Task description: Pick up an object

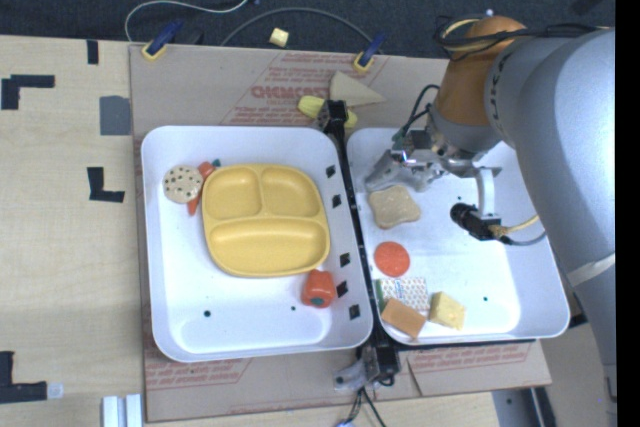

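My gripper point(397, 173) hangs low over the back left part of the right bin point(500, 295), just above a tan slice of bread point(394, 206). Its metal fingers point(383, 172) point down and left toward the bread, and nothing shows between them. Further forward in the same bin lie a red-orange disc point(392, 259), a patterned white piece point(408, 292), an orange-brown block point(403, 318) and a yellow cube point(446, 311). The left bin point(180, 315) holds a yellow divided plate point(265, 218), a cookie point(182, 182), a small red-orange piece point(207, 169) and a red fruit point(319, 288).
The grey arm with its orange band point(470, 80) fills the right side and hides part of the right bin's far edge. A black clip and yellow object point(330, 110) sit on the divider between the bins. Cables and blue clamps point(160, 40) lie behind the cardboard.
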